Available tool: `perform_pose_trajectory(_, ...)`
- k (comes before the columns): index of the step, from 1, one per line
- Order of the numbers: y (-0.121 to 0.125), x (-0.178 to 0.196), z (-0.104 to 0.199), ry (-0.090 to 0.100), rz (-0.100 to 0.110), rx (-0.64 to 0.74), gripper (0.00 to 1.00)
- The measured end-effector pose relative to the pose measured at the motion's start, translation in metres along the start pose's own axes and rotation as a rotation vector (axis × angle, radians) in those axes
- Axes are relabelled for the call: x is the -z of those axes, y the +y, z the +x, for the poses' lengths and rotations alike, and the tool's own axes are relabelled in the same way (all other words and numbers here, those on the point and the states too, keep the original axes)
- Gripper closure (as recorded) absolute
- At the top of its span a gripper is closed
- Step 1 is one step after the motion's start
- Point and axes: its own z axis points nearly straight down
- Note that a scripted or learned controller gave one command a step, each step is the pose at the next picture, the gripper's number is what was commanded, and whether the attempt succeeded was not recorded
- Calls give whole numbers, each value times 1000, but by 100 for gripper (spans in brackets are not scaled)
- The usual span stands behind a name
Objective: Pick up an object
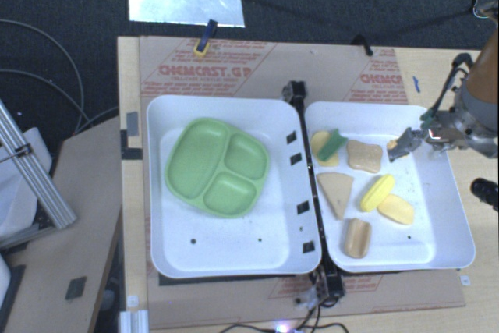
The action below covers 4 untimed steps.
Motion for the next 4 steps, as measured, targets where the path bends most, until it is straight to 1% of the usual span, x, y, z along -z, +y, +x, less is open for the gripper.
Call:
perform_pose_trajectory(1,-25,-135,12,4,10,-2,0)
perform_pose_trajectory(2,5,-148,67,0,-2,6,0)
perform_pose_trajectory(3,-50,-147,30,-1,0,-6,0)
perform_pose_trajectory(4,-46,-136,30,-5,-8,-4,100)
